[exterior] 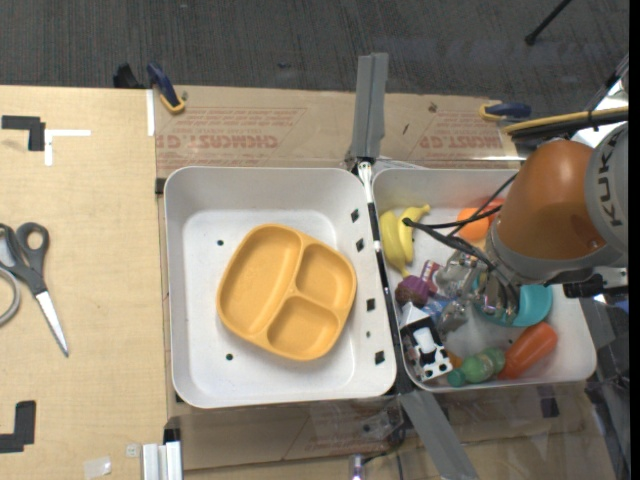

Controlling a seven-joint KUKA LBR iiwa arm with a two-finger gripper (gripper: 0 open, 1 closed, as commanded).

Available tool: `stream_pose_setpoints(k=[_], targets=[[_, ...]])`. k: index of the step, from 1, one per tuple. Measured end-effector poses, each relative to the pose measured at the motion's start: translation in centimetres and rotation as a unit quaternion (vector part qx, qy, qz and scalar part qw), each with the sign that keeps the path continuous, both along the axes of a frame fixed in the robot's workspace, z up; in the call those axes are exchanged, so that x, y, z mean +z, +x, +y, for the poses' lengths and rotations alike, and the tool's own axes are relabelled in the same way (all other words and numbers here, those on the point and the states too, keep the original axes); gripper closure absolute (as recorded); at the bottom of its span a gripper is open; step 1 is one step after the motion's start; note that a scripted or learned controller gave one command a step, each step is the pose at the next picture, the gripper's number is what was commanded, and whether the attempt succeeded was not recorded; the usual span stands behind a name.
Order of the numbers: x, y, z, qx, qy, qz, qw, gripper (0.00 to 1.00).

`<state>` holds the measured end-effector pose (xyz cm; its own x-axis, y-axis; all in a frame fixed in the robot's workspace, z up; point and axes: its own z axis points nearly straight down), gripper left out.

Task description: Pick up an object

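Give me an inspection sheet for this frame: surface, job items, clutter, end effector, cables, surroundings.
Surface: wooden bench, two white bins; cardboard under them.
Job items: right bin holds banana, carrot, teal dish, purple toy, green toy.
Clutter: yellow tray in left bin; scissors on bench.
End effector: low in right bin; finger state unclear.
Cables: black leads at wrist.
Surroundings: dark floor.
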<state>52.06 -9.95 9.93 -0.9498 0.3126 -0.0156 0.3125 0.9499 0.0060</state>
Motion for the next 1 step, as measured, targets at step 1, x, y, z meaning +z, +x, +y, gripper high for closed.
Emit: stream_pose_setpoints(k=[1], targets=[[1.35,6.41,-1.02,-0.024,-0.0008,0.006,0.9997,0.00]])
